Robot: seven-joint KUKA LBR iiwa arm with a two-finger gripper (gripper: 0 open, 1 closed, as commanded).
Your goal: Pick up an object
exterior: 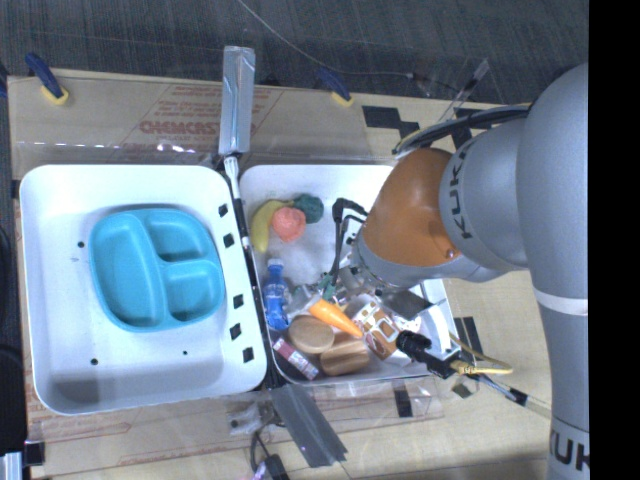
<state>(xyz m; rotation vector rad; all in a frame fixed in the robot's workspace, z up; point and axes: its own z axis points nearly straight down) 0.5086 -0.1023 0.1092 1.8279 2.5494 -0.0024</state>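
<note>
Camera view, described for a listener, as two voices.

**Asker:** What lies on the bench?

**Describer:** Two shallow white bins side by side. The left bin (pixel 45 268) holds a blue divided tray (pixel 158 268) lying flat near its middle. The right bin (pixel 300 176) holds a crowded pile of small things: a yellow banana (pixel 262 223) touching a pink round toy (pixel 289 223), a dark green lump (pixel 309 206) just beside them, a small blue bottle (pixel 276 293) along the left wall, and toward the near wall an orange carrot (pixel 335 318), a tan round piece (pixel 311 335) and a brown loaf shape (pixel 346 356), all touching or overlapping.

**Asker:** Where is the arm?

**Describer:** The grey arm (pixel 540 168) reaches in from the right. Its orange band (pixel 412 213) hangs over the right half of the right bin, and the gripper (pixel 345 286) is low among the clutter near the carrot. The wrist hides most of it, so I cannot tell how it is set or whether anything is caught in it.

**Asker:** How should the pick be done well?

**Describer:** My judgement: choose one item with free space on two sides, such as the carrot, which lies on top of the heap. Come straight down, close across its narrow width, and lift slowly so that neighbours are not dragged along. The risk is pinching two items together or nudging the pile.
</note>
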